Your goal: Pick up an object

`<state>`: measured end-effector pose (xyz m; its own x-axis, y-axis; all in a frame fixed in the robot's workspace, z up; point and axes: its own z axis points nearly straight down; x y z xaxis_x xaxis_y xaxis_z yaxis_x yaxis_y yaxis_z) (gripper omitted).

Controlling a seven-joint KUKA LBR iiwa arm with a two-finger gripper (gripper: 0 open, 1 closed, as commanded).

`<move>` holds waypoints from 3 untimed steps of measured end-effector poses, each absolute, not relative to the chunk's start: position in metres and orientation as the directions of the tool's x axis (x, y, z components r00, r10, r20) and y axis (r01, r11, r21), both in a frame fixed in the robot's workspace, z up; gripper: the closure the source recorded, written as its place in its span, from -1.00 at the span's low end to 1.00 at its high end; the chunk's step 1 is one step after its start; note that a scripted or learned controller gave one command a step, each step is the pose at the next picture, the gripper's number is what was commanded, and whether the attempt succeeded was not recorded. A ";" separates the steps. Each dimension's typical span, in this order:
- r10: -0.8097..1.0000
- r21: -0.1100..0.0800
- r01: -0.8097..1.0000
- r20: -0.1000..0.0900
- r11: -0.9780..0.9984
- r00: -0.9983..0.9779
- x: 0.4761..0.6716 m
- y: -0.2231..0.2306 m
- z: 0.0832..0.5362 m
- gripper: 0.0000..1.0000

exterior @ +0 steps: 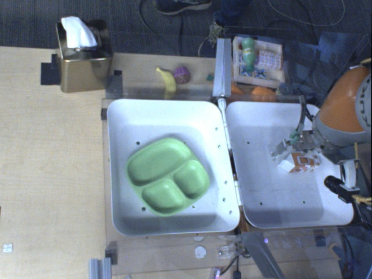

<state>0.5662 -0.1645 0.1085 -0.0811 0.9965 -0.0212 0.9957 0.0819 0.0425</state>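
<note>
Down at my end of the bench, my gripper point(293, 147) hangs low over the right bin point(256, 196), near its right side, and whether its tips stand apart or together I cannot tell; they blur into the clutter under them. Just below sits a small flat object point(301, 162), white with orange-brown print, like a crumpled packet or card, lying on the bin's smooth white floor. It looks close against my claw, but I cannot make out whether anything touches it. My wrist is grey metal under a glossy orange band point(347, 106), rounded like a dome.

Both bins are shallow, matte white plastic with rounded corners and a few tiny dark holes in their floors. The left bin point(125, 214) holds a lime-green divided tray point(168, 175), smooth and soft-edged, with one long compartment and two smaller ones; it lies tilted across the bin's middle, well apart from my claw. A thin metal rail point(230, 156) runs between the two bins.

Beyond the bins' far edge lie a yellow banana point(167, 80) and a small purple lump point(182, 74) just beside it, then an orange thing point(263, 93) and a printed box point(258, 59) with a green piece on top. A brassy tissue box point(83, 60) with white paper poking up stands on the pale wooden bench point(49, 173).
</note>
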 end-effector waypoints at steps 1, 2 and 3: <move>0.995 0.008 0.995 -0.001 0.097 -0.097 0.638 -0.100 0.087 -1.00; 0.974 0.007 0.974 -0.003 0.228 -0.228 0.557 -0.128 0.087 -1.00; 0.973 0.013 0.973 -0.003 0.229 -0.229 0.559 -0.126 0.098 1.00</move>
<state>0.5586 -0.1259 0.0983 -0.2292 0.9734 -0.0027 0.9733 0.2292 0.0131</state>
